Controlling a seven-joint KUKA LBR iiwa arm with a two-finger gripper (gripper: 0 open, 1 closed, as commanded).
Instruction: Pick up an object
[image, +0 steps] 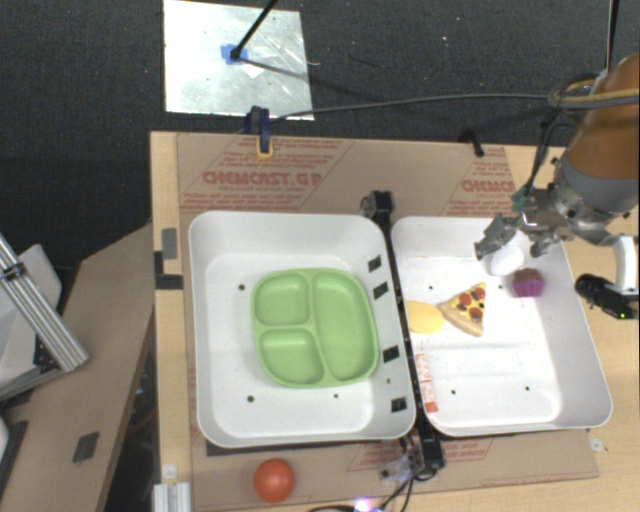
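The right bin (560, 400) holds a toy pizza slice (468, 309), a flat yellow piece (424, 318) beside it, a small purple object (528, 284) and a white lump (507, 263). My gripper (515, 247) hangs over the bin's far part, open, its fingers spread just above the white lump. Nothing sits between the fingers. The purple object lies just to the right of the gripper, and the pizza slice is nearer the camera and to the left.
The left bin (215, 400) bears a green three-compartment plate (313, 327). A black divider (398, 330) runs between the bins. A red ball (274, 479) rests on the bench in front of the left bin.
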